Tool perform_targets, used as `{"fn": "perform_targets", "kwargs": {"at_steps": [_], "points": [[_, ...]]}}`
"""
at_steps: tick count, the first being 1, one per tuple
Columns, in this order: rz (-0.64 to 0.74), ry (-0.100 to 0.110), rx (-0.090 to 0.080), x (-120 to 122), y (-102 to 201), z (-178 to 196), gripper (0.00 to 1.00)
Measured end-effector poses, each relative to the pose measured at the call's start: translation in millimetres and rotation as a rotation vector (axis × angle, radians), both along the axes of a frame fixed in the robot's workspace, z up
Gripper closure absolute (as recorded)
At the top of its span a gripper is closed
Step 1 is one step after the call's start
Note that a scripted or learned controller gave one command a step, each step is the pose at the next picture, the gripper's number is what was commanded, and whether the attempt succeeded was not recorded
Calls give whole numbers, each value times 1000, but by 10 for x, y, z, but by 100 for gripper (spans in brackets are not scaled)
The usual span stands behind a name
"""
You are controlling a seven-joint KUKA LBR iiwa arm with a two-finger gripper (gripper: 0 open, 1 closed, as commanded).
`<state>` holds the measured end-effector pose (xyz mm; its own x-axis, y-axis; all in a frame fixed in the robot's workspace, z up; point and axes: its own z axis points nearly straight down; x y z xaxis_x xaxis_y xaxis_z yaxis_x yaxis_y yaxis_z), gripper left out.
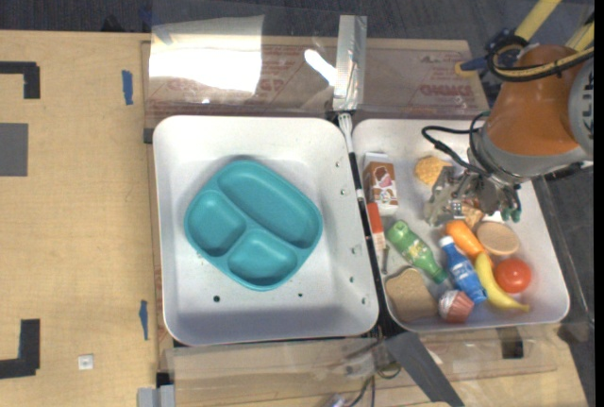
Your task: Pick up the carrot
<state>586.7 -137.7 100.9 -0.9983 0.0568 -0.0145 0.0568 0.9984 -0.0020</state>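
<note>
The tool [469,205] hung low in the right bin [547,235], directly above the carrot [463,236]; whether it was spread or pressed together could not be told. The carrot lay untouched just below it, beside the beige cup [497,239], with the blue bottle [461,268] and banana [494,284] crowding close, probably forcing a steep approach from above.

Clear panel [415,79] behind the bins: I see reddish printed lettering along it, too blurred and glared for me to read.
Brown-and-white carton [381,185] near the right bin's back-left corner: I can see a picture label, no legible words.
Blue bottle [461,268]: I make out a white label, its text too small.
Elsewhere: I can read nothing.
</note>
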Motion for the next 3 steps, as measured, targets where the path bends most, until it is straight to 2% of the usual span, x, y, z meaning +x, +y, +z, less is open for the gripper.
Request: {"fn": "perform_targets", "kwargs": {"at_steps": [1, 2, 3], "points": [[166, 1, 1, 105, 610, 881, 100], [230, 13, 1, -418, 328, 125, 100], [428, -2, -4, -27, 538, 1563, 100]]}}
